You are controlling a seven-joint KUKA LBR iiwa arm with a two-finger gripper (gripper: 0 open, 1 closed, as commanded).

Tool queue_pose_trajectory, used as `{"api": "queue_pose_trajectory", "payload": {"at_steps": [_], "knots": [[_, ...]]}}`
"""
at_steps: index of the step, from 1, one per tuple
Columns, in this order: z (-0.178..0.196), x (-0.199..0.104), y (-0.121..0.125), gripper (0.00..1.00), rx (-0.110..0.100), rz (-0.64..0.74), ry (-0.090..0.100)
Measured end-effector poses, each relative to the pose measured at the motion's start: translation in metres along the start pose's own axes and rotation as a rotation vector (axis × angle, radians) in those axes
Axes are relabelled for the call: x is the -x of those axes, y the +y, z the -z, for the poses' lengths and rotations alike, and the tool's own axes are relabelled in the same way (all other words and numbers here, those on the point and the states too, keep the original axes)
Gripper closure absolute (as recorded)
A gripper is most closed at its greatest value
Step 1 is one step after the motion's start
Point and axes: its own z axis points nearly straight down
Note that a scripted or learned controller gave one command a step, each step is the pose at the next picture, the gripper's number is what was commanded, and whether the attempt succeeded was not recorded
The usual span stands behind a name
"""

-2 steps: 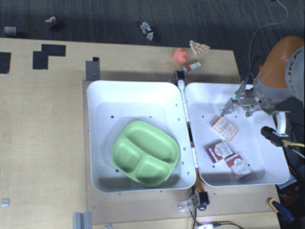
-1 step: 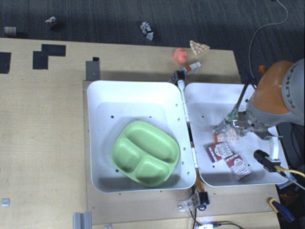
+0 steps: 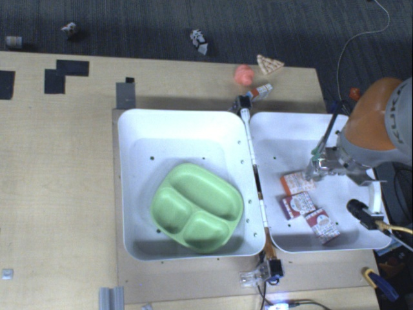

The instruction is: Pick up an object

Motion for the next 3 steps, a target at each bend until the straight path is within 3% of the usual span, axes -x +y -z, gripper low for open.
{"api": "queue_pose_trajectory", "payload": {"at_steps": [1, 2, 3], "knots": [[0.000, 0.000, 0.000, 0.00, 0.000, 0.000, 0.000], [-0.012, -0.024, -0.043, 0.00, -0.004, -0.002, 0.003], [0.001, -0.026, -0.040, 1.00, 0.000, 0.001, 0.008]]}}
